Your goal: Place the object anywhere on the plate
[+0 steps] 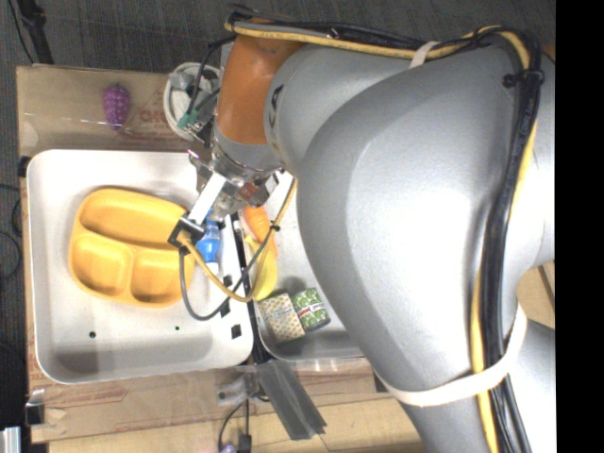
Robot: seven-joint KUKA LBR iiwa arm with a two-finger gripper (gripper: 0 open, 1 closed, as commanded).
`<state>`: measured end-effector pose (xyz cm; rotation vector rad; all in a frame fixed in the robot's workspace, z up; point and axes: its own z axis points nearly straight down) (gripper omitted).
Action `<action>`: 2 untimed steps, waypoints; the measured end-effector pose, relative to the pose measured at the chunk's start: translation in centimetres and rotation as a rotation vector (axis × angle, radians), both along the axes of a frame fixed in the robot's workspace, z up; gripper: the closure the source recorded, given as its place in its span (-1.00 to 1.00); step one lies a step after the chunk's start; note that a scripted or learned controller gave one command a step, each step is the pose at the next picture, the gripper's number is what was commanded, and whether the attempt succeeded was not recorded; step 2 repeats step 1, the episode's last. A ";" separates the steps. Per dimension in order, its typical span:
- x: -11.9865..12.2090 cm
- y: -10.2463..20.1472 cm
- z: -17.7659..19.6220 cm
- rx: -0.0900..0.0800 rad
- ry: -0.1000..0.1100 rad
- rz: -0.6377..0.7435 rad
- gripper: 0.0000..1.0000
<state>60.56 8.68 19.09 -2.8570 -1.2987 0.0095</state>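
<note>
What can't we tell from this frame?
Camera view:
- Right bin: mostly hidden under the arm.
- Orange thing and yellow thing: partly behind the wrist and cable, so not identifiable.
- Blue thing at the plate edge: too small to identify.
- Two packets: labels too small to read.

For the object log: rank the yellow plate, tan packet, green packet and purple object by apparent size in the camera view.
1. yellow plate
2. tan packet
3. green packet and purple object: too alike to rank.
</note>
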 end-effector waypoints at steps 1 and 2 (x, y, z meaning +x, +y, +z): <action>-4.3 5.7 8.8 0.000 -0.003 0.140 1.00; -4.3 5.7 8.8 0.000 -0.003 0.140 1.00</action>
